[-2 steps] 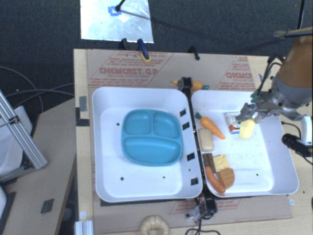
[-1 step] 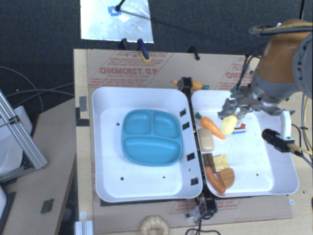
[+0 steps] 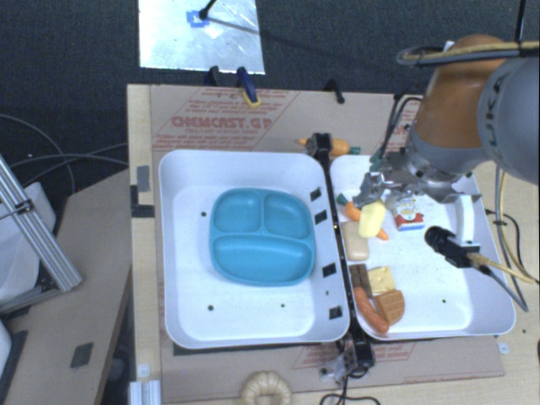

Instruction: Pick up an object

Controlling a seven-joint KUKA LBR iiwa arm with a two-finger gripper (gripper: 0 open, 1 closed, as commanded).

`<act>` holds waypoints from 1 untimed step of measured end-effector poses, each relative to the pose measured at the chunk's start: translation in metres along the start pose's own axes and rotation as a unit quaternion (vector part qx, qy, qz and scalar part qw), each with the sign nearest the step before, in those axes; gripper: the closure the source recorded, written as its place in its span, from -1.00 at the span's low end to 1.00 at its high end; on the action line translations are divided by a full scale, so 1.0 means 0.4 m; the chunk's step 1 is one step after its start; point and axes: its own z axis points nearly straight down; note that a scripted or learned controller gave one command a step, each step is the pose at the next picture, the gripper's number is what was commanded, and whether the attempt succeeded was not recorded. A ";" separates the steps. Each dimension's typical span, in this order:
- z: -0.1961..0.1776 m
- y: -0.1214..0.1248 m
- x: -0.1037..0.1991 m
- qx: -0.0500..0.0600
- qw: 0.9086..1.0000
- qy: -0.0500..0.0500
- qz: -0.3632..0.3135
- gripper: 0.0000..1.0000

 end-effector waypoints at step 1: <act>-0.018 0.010 0.132 0.000 1.000 0.000 -0.001 1.00</act>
